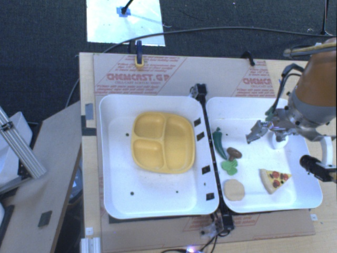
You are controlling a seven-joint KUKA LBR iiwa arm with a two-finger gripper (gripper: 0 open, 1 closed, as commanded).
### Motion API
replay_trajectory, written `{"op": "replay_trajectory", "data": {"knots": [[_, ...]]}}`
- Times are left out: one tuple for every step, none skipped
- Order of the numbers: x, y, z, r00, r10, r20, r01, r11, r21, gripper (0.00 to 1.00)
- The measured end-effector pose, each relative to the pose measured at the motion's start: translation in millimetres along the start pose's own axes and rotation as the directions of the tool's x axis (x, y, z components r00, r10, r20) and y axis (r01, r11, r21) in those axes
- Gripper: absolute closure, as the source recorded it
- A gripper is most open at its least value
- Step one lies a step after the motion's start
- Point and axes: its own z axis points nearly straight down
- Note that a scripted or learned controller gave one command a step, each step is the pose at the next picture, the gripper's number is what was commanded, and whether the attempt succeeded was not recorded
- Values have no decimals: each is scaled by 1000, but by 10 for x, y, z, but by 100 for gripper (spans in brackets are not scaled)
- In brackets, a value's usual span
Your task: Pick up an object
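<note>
The right bin [300,202] holds several toy foods. A green chilli [218,143] lies along its left wall, with a small brown piece [234,153] and a green leafy piece [229,167] just below it. A tan round disc [234,190] sits near the front left corner, and a pizza slice [274,179] lies to its right. My gripper [266,136] hangs over the middle of the right bin, above and right of the brown piece. It is open, with nothing between its fingers.
The left bin [118,194] carries a yellow divided plate [162,142]. A black divider with clips [208,152] runs between the bins. The arm [316,88] enters from the right over the right bin's far corner. Cables cross the bench behind the bins.
</note>
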Motion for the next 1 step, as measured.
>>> {"op": "replay_trajectory", "data": {"knots": [[3,24,-60,1000,-3,1,3,1000,-11,0]]}}
